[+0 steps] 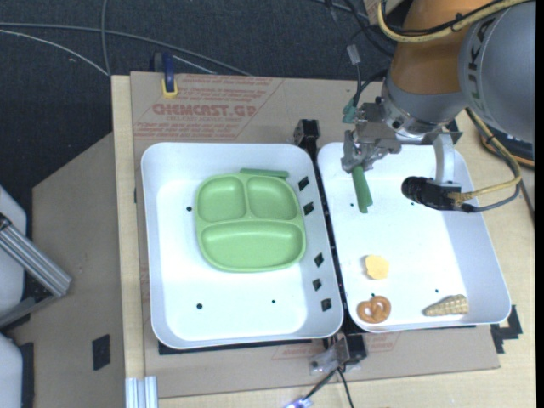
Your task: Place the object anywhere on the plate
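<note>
Tool (360,164) pinching green stick (363,190) over right bin (476,253). One green plate (250,221) in left bin (166,253). Three loose items: yellow piece (376,268), pretzel (374,309), cone (447,305).

Arm (501,49) showing grey rounded casing at upper right. Orange band (446,24) wrapping bulbous section above wrist, gloss catching light. Yellow and black cables (399,7) looping around orange band. Wrist housing (408,113) appearing grey metal below it, thin wires running down its left side. Gripper (361,161) presenting as small grey metal assembly. Black cylindrical module (429,192) sitting on pale bracket, yellow-tinged cable trailing right from it.
</note>
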Robot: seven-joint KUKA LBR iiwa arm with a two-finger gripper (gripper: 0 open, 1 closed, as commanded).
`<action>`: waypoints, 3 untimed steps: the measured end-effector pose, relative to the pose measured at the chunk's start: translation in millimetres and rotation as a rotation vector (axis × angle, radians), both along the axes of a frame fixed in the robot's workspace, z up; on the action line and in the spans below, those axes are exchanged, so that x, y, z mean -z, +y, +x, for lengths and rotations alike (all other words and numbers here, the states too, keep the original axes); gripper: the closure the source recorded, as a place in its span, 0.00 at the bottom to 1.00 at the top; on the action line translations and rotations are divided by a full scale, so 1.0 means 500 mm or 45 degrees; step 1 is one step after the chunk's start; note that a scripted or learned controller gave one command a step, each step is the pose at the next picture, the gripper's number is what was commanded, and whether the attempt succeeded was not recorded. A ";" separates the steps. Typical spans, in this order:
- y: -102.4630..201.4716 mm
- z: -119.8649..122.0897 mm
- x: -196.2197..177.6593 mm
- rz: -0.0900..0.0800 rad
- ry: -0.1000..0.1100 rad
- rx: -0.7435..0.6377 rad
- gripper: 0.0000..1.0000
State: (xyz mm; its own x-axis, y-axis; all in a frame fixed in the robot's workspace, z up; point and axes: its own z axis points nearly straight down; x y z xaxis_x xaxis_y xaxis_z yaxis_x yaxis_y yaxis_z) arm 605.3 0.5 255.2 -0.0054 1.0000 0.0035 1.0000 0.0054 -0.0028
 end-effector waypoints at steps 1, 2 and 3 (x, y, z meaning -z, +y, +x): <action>0.088 -0.031 0.046 -0.001 0.003 0.001 1.00; 0.183 -0.036 0.062 -0.001 0.002 0.000 1.00; 0.200 -0.060 0.039 -0.002 0.000 0.004 1.00</action>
State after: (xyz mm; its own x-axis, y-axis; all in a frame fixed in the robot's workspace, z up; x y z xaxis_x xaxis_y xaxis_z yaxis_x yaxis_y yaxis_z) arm 575.2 100.3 235.5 -0.0019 1.0000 0.0018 1.0000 0.0019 -0.0028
